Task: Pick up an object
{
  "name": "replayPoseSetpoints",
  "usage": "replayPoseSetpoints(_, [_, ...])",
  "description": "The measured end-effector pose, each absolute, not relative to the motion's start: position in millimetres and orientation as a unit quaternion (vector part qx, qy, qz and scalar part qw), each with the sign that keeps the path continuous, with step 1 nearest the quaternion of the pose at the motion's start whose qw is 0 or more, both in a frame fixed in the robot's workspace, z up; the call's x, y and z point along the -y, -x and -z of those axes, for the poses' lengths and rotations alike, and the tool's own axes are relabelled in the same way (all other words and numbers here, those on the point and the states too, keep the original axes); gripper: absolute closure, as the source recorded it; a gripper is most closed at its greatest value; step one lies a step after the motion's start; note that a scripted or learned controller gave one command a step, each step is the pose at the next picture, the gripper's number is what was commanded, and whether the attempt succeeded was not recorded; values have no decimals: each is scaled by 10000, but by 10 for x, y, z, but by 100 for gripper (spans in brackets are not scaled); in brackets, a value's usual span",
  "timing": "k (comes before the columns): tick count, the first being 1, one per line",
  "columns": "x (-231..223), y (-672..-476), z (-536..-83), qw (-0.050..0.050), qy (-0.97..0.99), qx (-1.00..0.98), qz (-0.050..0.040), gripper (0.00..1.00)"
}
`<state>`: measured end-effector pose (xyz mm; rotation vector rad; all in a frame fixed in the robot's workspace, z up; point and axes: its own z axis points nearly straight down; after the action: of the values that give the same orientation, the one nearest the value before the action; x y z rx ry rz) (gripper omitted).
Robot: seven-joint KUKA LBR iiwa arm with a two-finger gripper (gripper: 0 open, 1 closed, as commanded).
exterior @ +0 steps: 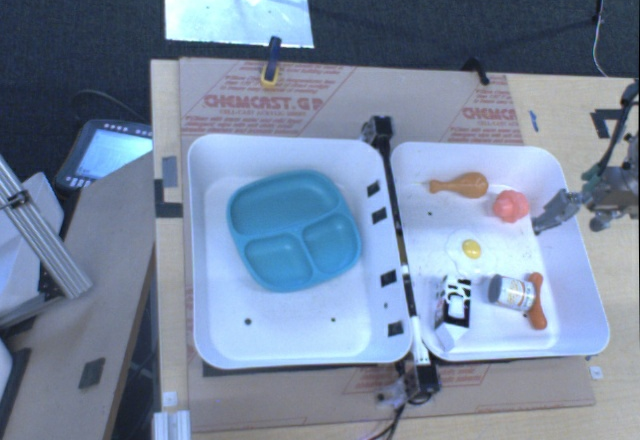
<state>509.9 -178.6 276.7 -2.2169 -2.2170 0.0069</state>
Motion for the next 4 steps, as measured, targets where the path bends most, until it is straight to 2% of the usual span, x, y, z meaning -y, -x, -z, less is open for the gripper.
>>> replayPoseSetpoints(1, [1781, -5118, -2817, -9, 7060, 7082, 3, 0])
replayPoseSetpoints(2, [1757, -5139, -2195, 9, 7064, 7078, -5, 0])
replayPoseSetpoints(4, [1818, -5115, -1340, 7, 7067, 7075, -4, 0])
